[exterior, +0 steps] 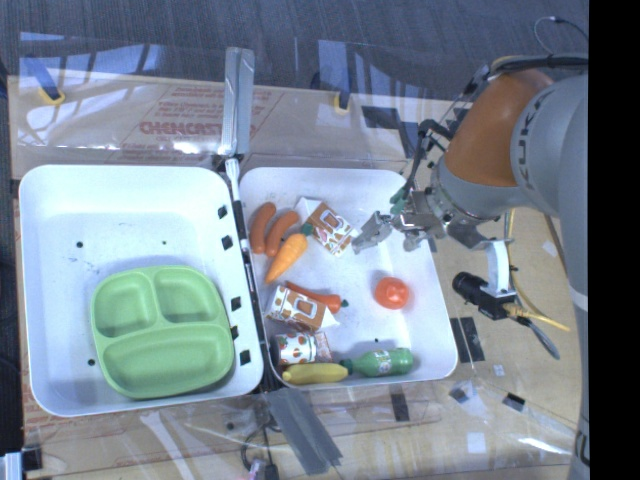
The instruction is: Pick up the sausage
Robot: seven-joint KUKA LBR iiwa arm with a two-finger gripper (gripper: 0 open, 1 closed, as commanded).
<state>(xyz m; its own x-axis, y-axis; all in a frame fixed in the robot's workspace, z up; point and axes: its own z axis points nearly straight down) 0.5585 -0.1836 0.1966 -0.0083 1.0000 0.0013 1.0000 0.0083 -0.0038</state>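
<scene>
Two shallow white bins sit side by side on the worktop; take the right bin (425, 183) as the landmark. Along its near wall lie one yellow banana (316, 373), one green bottle-shaped toy (381, 362) and, just above the banana, one small printed carton (297, 347). Further in, a second printed carton (298, 308) lies near the bin's left wall, with an orange carrot (325, 297) poking out behind it, and one red tomato (392, 292) sits alone toward the right wall. Beyond those, a second carrot (286, 253) slants against the sausage (262, 225), which lies as two reddish-brown links in the bin's far left corner, hard by the divider. A third carton (329, 227) rests just right of them.

The hand (398, 225) hangs over the far right part of this bin, well apart from the sausage, its fingers (372, 231) spread and nothing between them. So I judge the pick not yet begun: the reach across, the descent and the closing all remain.

Left of the right bin, the left bin (60, 193) carries one green divided plate (160, 330).
</scene>
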